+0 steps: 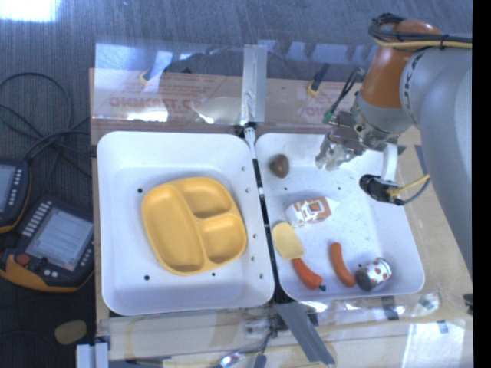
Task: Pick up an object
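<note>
So the gripper [333, 158] is hanging over the far right part of the right bin [399, 240], near the back wall, with the grey arm [430, 75] and its orange band [387, 71] coming in from the right. Honestly can't tell how the gripper is set from this angle, it's just a pale metallic blur, and I see nothing clamped in it. Closest thing to it is a small brown roundish object [279, 165] sitting on the bin floor just to its left, apart from it, close to the divider between the bins. Further toward the front there's a small white and orange packet-looking item [310, 210] around the middle of the bin. Nearer the front, a pale yellow flat piece [288, 241] lies by the divider, with an orange carrot-shaped thing [308, 274] touching its front edge or just beside it. Next to that is an orange-red sausage-shaped piece [341, 263], and right beside it in the front corner a round item [374, 273] that's dark with white and red bits. The left bin [123, 159] holds a yellow divided tray [193, 224] with three compartments, sitting tilted in the middle. Off the bench to the left there's a teach pendant [47, 244] with black cables [38, 117] on the dark floor.
</note>
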Controlling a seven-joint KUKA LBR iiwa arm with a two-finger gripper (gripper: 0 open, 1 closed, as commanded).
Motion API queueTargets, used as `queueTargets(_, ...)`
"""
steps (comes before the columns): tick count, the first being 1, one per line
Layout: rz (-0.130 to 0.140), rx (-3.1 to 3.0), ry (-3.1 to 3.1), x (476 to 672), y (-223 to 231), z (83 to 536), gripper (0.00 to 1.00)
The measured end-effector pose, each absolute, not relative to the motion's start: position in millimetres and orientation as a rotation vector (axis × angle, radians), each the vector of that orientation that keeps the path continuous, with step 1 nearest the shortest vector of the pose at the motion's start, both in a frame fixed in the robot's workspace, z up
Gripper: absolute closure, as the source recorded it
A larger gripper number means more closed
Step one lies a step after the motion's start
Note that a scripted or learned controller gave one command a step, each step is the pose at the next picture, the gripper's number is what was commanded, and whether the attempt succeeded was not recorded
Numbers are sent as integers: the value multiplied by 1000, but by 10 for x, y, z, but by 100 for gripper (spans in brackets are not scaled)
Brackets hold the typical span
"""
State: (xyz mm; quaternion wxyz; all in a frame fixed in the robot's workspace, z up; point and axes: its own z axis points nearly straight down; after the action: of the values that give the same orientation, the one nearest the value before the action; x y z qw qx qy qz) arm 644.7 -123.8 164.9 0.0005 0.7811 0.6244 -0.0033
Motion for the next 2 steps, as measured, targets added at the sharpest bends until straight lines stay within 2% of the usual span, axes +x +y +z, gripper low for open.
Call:
queueTargets(1, 7, 2855, 1299, 6505, -1024, 903, 100)
queueTargets(2, -5, 2771, 1479, 6535, -437, 1836, 100)
